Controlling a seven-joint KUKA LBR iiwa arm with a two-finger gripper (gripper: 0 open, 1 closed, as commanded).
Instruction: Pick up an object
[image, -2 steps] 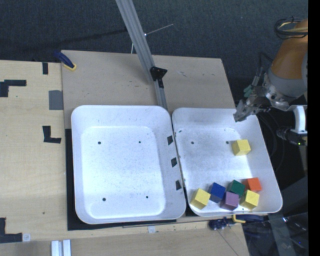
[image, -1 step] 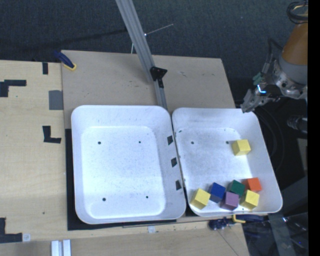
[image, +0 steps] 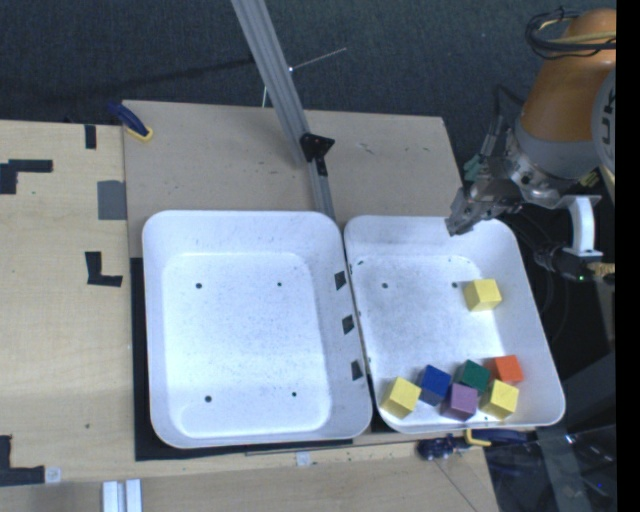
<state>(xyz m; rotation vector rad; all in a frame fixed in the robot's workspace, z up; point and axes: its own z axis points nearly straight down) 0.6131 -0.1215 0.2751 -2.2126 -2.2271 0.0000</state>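
Observation:
The right bin (image: 400, 262) holds several small blocks. A yellow block (image: 483, 294) lies alone near the bin's right wall. Along the near edge cluster a yellow block (image: 402, 397), a blue one (image: 435, 383), a purple one (image: 463, 400), a green one (image: 472, 376), an orange one (image: 507, 369) and another yellow one (image: 502, 399). My gripper (image: 463, 222) hangs over the bin's far right corner, well above and behind the lone yellow block. Nothing shows between its fingers.
The left bin (image: 165, 300) sits beside the right one. A grey slanted pole (image: 285, 90) with a black clamp (image: 317, 147) rises behind the bins. A blue and yellow tool (image: 130, 120) lies at the bench's far left.

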